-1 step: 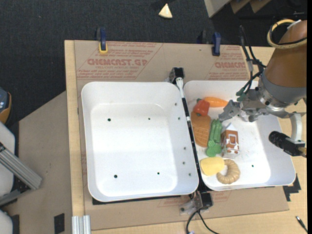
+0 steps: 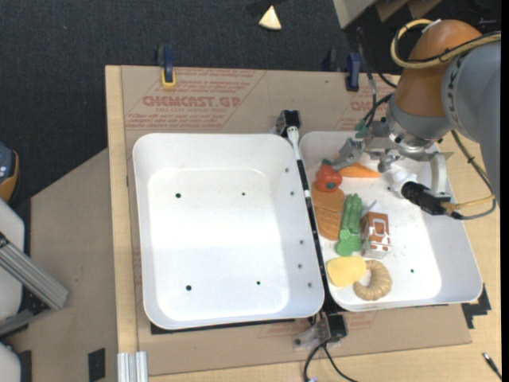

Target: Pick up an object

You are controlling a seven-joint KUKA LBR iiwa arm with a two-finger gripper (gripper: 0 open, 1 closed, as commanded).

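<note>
Orange carrot-shaped toy [image 2: 364,170] lies flat in the right-hand shallow white bin [image 2: 445,285], at its far end, pointed tip twd the bin's right side. Grey arm w/ orange band [image 2: 429,50] reaches in from the right; its two-finger gripper [image 2: 367,154] sits directly over the carrot toy, metal parts crowding around it. Can't tell whether the fingers are spread or closed, nor if they touch the toy. Just left of the carrot toy: a small red tomato-like piece [image 2: 329,176] atop a long orange bread-shaped piece [image 2: 327,209]. Nearer the camera from there: a green ridged plastic veg [image 2: 350,225], a brown-and-white boxy piece [image 2: 376,235], a yellow rounded piece [image 2: 346,271], and a tan curved croissant-like piece [image 2: 375,281]. Left white bin [image 2: 151,237] adjoins the right one.
</note>
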